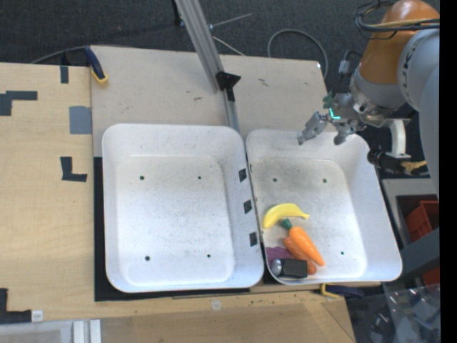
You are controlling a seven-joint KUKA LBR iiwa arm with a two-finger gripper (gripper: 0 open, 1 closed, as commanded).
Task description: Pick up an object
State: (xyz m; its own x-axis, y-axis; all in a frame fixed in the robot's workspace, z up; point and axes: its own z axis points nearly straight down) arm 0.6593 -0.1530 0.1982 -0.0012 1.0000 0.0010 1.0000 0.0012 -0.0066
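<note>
A yellow banana lies in the right bin, near its front left. Just in front of it is an orange carrot with a green top. A small black block rests on something purple in the bin's front left corner. My gripper hangs over the right bin's back edge, well behind all of these. Its two fingers are spread apart with nothing between them.
The left bin sits beside the right one. A slanted metal pole runs down to the gap between the bins at the back. Cables loop on the bench behind the right bin.
</note>
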